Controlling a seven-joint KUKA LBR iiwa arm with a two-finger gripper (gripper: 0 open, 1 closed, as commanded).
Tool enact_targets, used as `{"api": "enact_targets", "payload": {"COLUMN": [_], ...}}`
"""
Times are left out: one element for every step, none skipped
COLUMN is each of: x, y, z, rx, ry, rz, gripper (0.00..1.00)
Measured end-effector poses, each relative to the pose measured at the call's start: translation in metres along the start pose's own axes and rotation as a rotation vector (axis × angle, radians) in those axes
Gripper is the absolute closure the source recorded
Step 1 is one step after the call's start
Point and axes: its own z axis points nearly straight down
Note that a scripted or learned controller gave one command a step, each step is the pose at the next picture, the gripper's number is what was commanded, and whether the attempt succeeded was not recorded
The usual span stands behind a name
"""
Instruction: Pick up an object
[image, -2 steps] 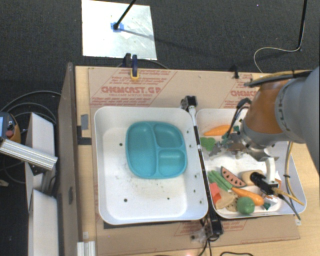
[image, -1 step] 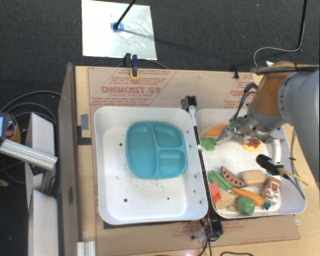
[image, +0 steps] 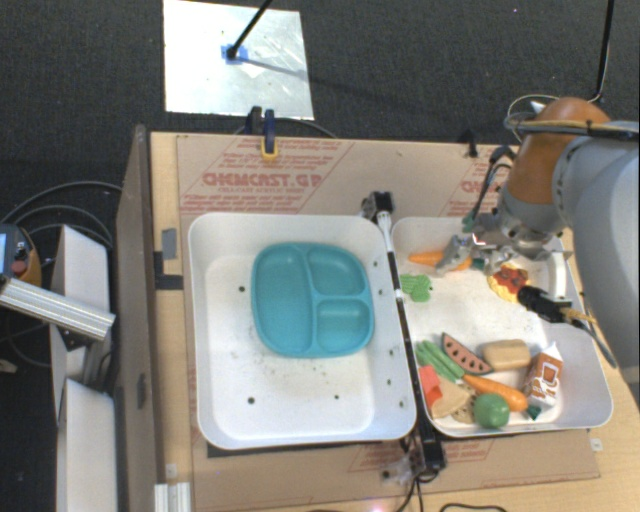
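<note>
Camera view | claw (image: 470, 246) low in right bin (image: 600, 400), open or closed: cannot tell | orange carrot-like piece (image: 432, 258) just left of it | nothing visibly lifted; grasp and lift remain

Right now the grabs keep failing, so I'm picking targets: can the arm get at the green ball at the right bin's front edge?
Probably yes. The green ball lies uncovered, though the carrot touching it crowds a grip.

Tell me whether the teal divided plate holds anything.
Empty: the teal divided plate lies flat in the left white bin, all three compartments showing bare plastic.
</note>
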Motion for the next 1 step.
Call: {"api": "enact_targets", "payload": {"x": [0.05], "y": [0.0014], "z": [-0.0003], "rx": [-0.015], "ry": [-0.012], "rz": [0.005], "gripper": [0.0]}}
